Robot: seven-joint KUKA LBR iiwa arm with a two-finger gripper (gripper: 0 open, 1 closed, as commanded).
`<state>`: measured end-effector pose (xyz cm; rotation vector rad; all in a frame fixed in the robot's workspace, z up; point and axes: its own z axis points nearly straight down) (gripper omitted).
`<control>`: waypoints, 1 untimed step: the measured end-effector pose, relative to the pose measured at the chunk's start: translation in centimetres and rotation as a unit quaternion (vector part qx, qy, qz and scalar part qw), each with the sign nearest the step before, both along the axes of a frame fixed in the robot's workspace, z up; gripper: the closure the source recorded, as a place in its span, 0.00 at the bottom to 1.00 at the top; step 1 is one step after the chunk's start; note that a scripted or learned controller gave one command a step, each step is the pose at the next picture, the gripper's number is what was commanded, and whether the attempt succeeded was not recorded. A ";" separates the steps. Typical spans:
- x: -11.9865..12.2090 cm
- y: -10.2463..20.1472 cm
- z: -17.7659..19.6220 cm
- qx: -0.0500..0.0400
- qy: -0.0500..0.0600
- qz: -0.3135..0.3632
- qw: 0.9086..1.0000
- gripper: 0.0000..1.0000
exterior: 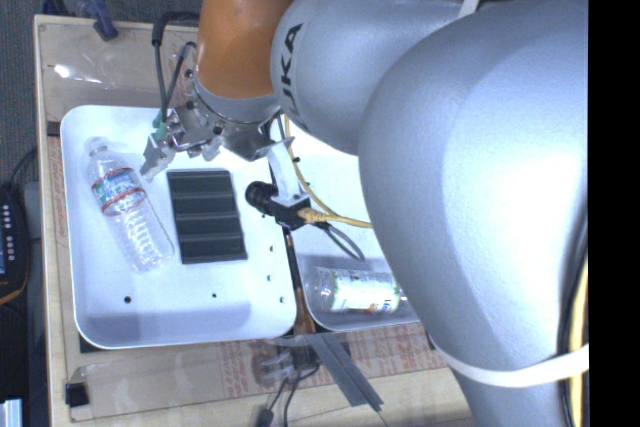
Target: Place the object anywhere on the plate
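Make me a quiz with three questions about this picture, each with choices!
1. Where does the clear water bottle lie?
A. in the left bin
B. on the floor
C. on top of the arm

2. What colour is the ridged rectangle beside the bottle?
A. yellow
B. black
C. pink

3. How is the small bottle in the right bin resting?
A. standing upright
B. hanging from a wire
C. lying on its side

Answers: 1 A, it rests on the left bin's white floor. 2 B, the ridged piece is dark black. 3 C, its length runs flat along the bin.
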<state>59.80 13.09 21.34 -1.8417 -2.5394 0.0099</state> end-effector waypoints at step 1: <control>3.6 5.7 -9.1 0.000 -0.001 -0.028 1.000 0.00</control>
